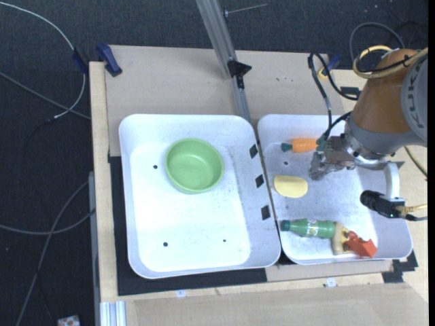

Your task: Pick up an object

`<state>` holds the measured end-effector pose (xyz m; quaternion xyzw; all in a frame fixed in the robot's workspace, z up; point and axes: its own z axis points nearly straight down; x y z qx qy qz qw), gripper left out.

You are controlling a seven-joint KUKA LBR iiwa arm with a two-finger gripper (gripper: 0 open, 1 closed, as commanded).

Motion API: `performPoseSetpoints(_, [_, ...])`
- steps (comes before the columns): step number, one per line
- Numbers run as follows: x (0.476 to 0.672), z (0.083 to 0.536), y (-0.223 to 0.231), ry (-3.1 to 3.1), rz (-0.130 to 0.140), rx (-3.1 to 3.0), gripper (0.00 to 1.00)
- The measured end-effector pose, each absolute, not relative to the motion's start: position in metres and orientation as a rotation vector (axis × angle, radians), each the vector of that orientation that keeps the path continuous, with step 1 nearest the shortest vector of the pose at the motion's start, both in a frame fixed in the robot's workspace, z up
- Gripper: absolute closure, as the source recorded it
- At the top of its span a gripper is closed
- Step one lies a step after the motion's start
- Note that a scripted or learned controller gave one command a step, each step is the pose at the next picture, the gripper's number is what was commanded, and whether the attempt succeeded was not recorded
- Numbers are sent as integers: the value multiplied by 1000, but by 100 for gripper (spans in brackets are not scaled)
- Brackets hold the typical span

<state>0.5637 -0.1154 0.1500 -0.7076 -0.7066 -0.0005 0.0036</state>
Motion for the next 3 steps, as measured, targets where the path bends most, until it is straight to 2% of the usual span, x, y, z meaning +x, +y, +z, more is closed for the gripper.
performPoseSetpoints(1, [562, 216, -114, -2226, -9, -2224, 100])
performPoseSetpoints(2, [564, 256, -114, -2227, -9, -2223, 100])
performPoseSetpoints(3, [580, 264, -63, -2230, -7, -2215, 100])
